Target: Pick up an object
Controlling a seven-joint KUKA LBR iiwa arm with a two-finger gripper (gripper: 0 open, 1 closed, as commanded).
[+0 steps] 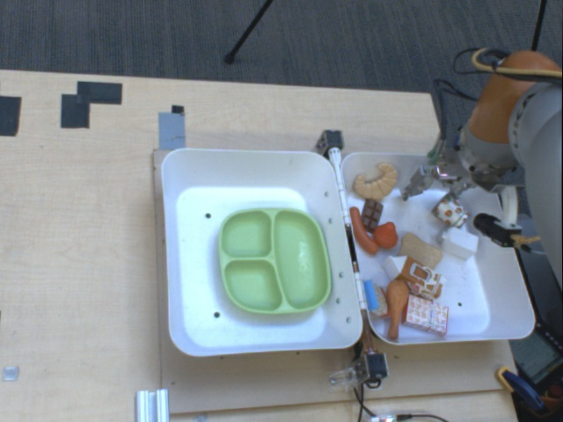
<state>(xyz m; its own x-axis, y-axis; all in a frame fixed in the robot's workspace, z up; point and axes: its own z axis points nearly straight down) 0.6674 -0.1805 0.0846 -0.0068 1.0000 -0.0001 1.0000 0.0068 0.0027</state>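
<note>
Pink wafer pack [427,317], green divided plate [274,261], croissant [376,180], arm over right bin [501,315]

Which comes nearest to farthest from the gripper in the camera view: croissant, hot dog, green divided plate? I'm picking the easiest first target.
Measured from the gripper, at the right bin's top:
1. Croissant, just to its left in the same bin.
2. Hot dog, lower left, by the right bin's left wall.
3. Green divided plate, in the middle of the left bin.
</note>
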